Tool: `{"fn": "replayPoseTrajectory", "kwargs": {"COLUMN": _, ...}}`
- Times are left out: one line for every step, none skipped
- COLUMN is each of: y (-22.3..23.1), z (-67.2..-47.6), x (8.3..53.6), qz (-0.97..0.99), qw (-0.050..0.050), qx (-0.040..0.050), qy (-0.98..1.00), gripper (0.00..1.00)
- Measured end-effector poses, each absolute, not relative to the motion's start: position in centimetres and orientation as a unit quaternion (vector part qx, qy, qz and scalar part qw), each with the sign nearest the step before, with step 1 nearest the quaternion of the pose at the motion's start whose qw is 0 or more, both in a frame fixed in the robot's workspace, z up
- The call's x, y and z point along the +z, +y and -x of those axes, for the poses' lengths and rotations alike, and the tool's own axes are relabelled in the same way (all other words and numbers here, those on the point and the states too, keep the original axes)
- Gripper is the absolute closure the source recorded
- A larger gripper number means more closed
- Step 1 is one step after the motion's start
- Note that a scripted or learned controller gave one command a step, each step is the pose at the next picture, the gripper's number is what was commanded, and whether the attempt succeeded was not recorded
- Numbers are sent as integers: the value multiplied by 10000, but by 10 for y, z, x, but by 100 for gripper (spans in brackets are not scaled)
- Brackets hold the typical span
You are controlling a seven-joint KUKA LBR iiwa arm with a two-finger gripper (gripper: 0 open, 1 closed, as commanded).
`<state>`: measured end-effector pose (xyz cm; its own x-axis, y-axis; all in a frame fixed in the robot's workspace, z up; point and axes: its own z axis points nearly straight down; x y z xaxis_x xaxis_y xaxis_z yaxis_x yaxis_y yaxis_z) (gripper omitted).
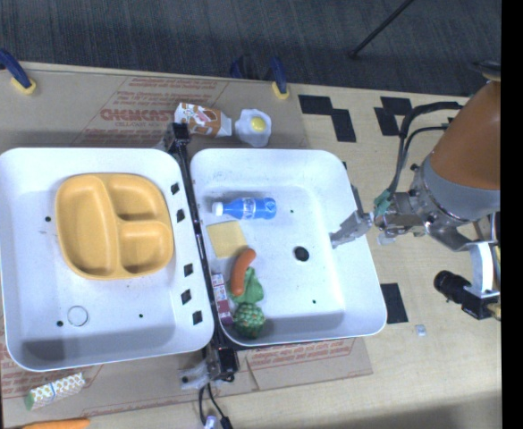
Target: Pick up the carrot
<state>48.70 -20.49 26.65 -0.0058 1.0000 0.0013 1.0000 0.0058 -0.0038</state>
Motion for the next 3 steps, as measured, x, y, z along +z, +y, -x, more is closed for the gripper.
{"fn": "replayPoseTrajectory", "kwargs": {"y": -141, "z": -501, "x": 173, "qz": 7127, "qw": 25, "qx": 15, "qy": -7014, "gripper": 0}}
{"fn": "replayPoseTrajectory", "kwargs": {"y": -99, "z": -506, "x": 91, "qz": 8241, "qw": 23, "qx": 11, "qy": -5665, "gripper": 0}}
{"fn": "replayPoseTrajectory", "kwargs": {"y": -84, "z": -570, "x": 192, "qz": 8005, "qw": 15, "qx": 8, "qy": -5993, "gripper": 0}}
